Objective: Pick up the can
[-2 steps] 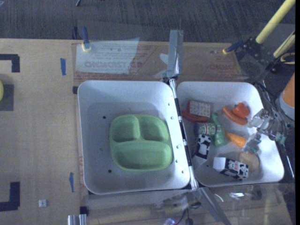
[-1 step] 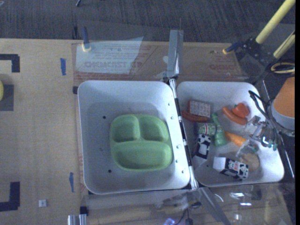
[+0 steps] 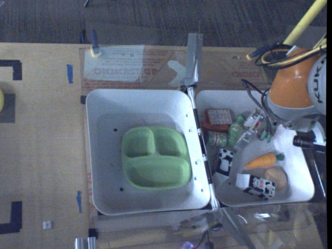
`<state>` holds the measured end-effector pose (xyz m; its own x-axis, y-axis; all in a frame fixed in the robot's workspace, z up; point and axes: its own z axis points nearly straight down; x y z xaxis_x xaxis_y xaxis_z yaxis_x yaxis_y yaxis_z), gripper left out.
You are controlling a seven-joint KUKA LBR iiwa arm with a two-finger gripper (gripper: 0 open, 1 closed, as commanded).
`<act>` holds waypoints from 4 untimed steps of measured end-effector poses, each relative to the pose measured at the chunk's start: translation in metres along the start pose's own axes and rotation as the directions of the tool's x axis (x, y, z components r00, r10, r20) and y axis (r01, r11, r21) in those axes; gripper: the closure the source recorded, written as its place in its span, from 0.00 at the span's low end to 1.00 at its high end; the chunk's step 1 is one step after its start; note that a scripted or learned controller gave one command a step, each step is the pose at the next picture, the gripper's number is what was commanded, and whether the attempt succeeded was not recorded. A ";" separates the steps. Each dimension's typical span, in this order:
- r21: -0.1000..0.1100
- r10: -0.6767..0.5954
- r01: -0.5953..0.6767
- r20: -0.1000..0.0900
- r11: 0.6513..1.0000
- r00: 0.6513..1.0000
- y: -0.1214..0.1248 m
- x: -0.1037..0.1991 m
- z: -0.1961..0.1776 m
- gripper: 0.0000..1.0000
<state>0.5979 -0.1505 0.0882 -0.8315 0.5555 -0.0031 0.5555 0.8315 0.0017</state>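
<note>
The end effector [image 3: 253, 128] hangs low over the back of the right bin [image 3: 306, 191], among the crowded items there; whether it is released or clenched I cannot tell, and nothing is visibly between its tips. The can [image 3: 217, 138], seemingly the green-labelled cylinder lying on its side, rests near the bin's left wall, just in front of a red box [image 3: 218, 118] and beside a green bottle [image 3: 236, 129]. A good grasp likely means closing across the can's round body, clear of the bottle and box. Also in this bin: a toy carrot [image 3: 263, 161], a black-and-white cow-print carton [image 3: 224, 161], another cow-print carton [image 3: 256, 185] and a tan rounded item [image 3: 276, 177]. The left bin [image 3: 104, 108] holds a green divided tray [image 3: 155, 156].
</note>
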 end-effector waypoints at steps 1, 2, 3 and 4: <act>-0.001 -0.193 0.193 -0.001 0.981 0.981 0.034 0.059 -0.095 0.00; 0.000 -0.012 0.012 -0.001 1.000 1.000 0.089 0.068 -0.094 0.00; -0.004 -0.182 0.182 0.005 0.983 0.983 -0.019 0.125 -0.026 0.00; -0.006 -0.178 0.179 0.014 0.984 0.984 -0.018 0.121 -0.036 1.00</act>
